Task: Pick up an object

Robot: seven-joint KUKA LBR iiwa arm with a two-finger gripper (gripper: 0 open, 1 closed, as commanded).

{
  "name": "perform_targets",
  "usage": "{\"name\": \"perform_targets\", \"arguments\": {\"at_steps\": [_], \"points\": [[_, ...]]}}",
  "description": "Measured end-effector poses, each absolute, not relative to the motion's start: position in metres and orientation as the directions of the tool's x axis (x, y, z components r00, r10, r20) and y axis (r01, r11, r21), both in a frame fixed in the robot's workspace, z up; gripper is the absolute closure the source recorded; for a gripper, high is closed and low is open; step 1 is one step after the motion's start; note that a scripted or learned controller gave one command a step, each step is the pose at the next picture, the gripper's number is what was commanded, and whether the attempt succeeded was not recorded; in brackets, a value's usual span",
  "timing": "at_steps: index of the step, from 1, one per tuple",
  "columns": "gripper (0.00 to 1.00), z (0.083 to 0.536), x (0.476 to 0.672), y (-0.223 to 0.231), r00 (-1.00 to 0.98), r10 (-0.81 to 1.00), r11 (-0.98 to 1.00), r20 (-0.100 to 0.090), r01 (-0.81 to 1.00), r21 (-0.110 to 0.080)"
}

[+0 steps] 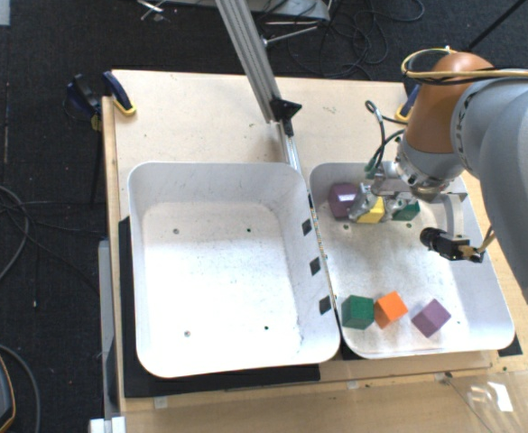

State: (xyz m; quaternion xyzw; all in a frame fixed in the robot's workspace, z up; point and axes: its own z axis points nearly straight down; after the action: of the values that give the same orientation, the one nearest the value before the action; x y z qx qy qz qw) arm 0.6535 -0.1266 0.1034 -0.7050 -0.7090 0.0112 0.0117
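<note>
Yellow block (372,211) beneath gripper (380,202), right bin (480,323); grip state unclear

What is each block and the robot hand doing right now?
gripper: down in the right bin, among blocks at its far end
yellow block: at the gripper
dark purple block: lying beside the yellow block
green block: lying loose, near edge
orange block: lying beside the green block
light purple block: lying loose
</note>
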Motion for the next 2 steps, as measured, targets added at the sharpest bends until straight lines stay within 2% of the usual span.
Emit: {"name": "perform_targets", "arguments": {"at_steps": [1,2], "points": [[0.00,0.1035,0.6532,-0.1271,-0.007,1.000,0.007,-0.001,0.999,-0.035],[1.00,0.1134,0.6532,-0.1270,-0.008,1.000,0.008,-0.001,0.999,-0.035]]}}
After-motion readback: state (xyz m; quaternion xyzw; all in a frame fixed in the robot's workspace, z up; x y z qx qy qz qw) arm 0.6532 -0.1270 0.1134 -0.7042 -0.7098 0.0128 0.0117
